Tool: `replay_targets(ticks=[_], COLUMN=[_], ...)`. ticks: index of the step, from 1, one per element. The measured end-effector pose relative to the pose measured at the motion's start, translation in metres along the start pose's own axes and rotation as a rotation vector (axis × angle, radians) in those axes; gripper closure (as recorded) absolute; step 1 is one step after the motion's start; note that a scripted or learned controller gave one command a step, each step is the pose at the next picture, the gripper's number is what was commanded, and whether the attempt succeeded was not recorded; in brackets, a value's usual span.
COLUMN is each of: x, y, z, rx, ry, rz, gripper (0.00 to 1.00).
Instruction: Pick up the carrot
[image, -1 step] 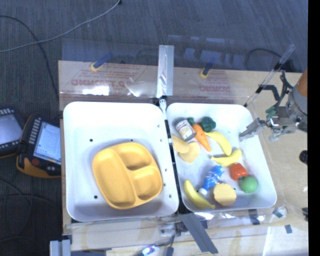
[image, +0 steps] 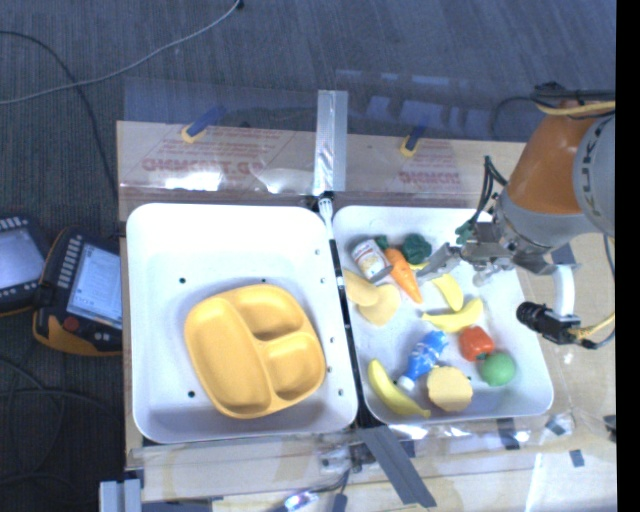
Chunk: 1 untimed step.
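Banana (image: 392, 391) lies nearest; carrot (image: 403, 275) lies just beside the gripper (image: 440, 262).

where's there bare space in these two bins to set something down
The left bin has bare floor in a band around the yellow tray, widest along its far wall. The tray's compartments are bare too. The right bin is crowded: carrot, jar, bananas, blue bottle, with the gripper over its far side. Only a small patch by its far wall looks free.

Right bin (image: 535, 395): carrot (image: 404, 275) at far left beside small jar (image: 369, 259); gripper (image: 447, 257) just right of carrot. Left bin (image: 150, 300): yellow divided tray (image: 255, 347).
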<state>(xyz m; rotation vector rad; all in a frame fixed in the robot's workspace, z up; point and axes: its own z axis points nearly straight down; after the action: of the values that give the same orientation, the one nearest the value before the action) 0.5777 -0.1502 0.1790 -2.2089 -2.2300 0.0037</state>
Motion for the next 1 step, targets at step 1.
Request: replay_targets(ticks=[1], x=[0.0497], y=[0.0324], z=[0.0883], rx=[-0.013], ry=[-0.004], rz=[0.142], gripper=[0.0])
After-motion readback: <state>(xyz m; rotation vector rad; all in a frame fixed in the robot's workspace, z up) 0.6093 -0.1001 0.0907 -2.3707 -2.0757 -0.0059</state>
